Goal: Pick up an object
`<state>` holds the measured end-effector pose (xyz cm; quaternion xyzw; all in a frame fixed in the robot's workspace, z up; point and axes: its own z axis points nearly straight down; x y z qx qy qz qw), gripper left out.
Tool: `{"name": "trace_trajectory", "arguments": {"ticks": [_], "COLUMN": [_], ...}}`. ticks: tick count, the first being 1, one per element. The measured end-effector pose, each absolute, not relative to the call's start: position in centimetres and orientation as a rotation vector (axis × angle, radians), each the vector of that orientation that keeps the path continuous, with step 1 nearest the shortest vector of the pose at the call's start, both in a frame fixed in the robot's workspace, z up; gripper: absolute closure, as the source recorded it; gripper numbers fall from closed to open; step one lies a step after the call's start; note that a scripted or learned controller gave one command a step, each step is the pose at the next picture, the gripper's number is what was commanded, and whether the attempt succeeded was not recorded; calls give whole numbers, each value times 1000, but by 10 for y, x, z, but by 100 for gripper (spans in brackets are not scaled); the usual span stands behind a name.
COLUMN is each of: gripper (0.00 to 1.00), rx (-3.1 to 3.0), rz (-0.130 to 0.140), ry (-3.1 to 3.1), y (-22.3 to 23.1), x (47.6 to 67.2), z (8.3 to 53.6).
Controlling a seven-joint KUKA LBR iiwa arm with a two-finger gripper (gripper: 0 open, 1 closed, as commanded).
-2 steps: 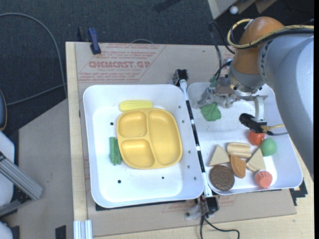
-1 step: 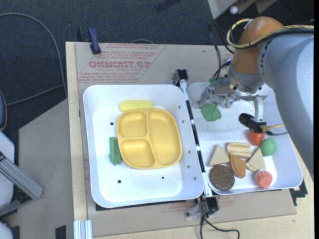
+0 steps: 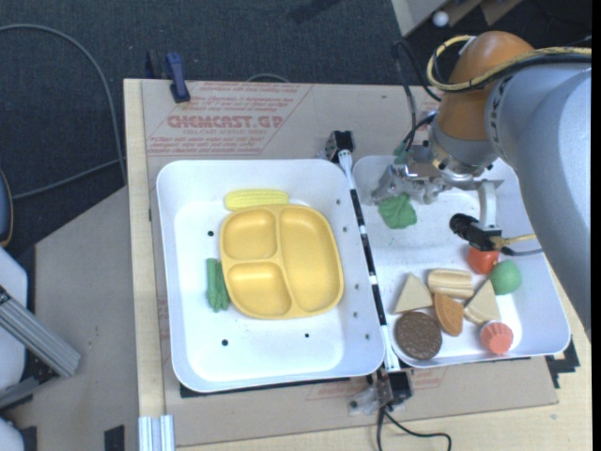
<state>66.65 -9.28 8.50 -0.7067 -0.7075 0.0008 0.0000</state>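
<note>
Hovering at the far end of the right bin [image 3: 554,332], the gripper [image 3: 406,188] sits just over a green leafy piece [image 3: 398,212]; whether it grips the piece cannot be told. A good pick likely calls for a centred, straight descent, clear of the bin wall.

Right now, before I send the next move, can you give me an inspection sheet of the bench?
Surface: two white bins, left bin and right bin, on a cardboard sheet.
Job's things: green leaf toy under the hand; corn, green pod, yellow tray; toy foods in right bin.
Clutter: blue clip.
Hand: low over the leaf toy, grip unclear.
Cables: yellow cable at wrist.
Surroundings: dark floor.
</note>
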Motion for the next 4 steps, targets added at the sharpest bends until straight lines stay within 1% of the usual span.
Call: {"name": "trace_trajectory", "arguments": {"ticks": [4], "gripper": [0], "rx": [-2221], "rz": [3], "ry": [-2222], "y": [-93], "x": [666], "z": [85]}}
